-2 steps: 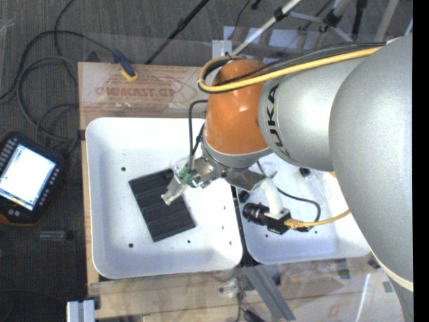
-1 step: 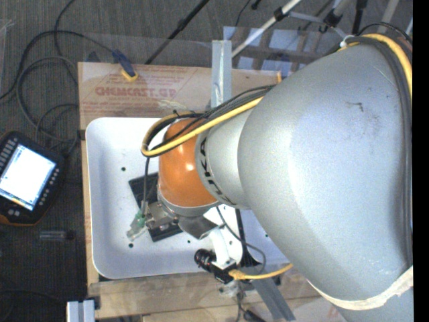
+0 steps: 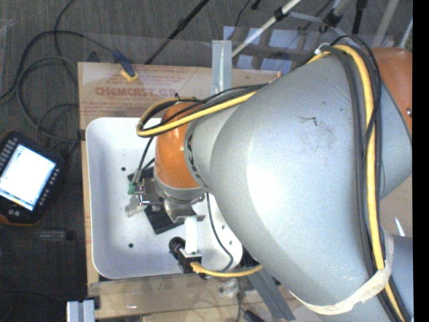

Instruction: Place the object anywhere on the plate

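Note:
My grey arm with its orange band reaches from the right over the left white bin and covers most of the view. Below the band, the gripper hangs low over the middle of the bin floor, seen as a dark block under the metal wrist. A curved white rim just right of the gripper looks like the plate's edge, and the arm hides the rest of it. I cannot make out any object at the gripper or on the bin floor. The arm's bulk covers the right bin.
A brown cardboard sheet lies under the bin's far side. A teach pendant with a lit screen sits on the floor at the left, among black cables. A metal post stands behind the bin.

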`<state>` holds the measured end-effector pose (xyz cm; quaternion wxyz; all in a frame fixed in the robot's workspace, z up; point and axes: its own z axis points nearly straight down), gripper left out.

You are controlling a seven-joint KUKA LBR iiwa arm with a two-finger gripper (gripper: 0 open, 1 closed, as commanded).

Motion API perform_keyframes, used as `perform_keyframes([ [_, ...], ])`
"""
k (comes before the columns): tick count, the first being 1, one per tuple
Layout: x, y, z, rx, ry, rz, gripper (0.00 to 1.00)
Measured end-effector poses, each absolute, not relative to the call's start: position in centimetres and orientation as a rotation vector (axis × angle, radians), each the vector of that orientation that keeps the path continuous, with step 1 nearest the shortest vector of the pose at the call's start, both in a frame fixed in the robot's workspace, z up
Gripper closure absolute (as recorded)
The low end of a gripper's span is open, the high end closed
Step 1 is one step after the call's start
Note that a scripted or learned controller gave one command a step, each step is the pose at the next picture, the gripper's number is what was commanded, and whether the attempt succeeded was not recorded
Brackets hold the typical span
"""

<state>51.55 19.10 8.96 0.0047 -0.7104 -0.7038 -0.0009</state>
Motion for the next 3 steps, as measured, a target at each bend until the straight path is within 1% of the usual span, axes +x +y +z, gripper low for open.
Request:
perform_keyframes([
  [1, 48.4, 19.3, 19.9, -2.173, -2.269, 0.012, 0.0],
  [2, 51.2, 19.3, 25.4, -1.518, -2.75, 0.01, 0.0],
  [3, 48.7, 20.3, 22.3, -0.879, -3.011, 0.005, 0.0],
])
